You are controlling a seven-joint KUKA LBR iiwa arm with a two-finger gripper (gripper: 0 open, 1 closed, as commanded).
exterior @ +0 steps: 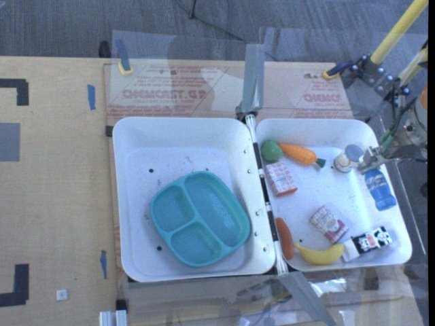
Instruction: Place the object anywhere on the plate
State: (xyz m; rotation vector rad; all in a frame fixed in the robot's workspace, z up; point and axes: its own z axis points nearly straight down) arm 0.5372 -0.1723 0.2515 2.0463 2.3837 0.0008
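While the gripper (372,156) sits at the right bin's (397,250) far right edge, I cannot tell how its grasp stands or what it holds. For a good pick, I judge it should descend straight over one item. Left of that bin, the teal plate (200,217) looks smooth, with three compartments. Banana (319,253) is curved; carrot (299,153) tapers.

**Arm appearance, seen from beside the bench**

Arm end (401,145) reaches over the right rim of the right bin (401,250): grey metal, small and blocky, partly blurred. Thin green cable beside it. Pale round part (352,156) just inside that rim; gripper detail too small to resolve.
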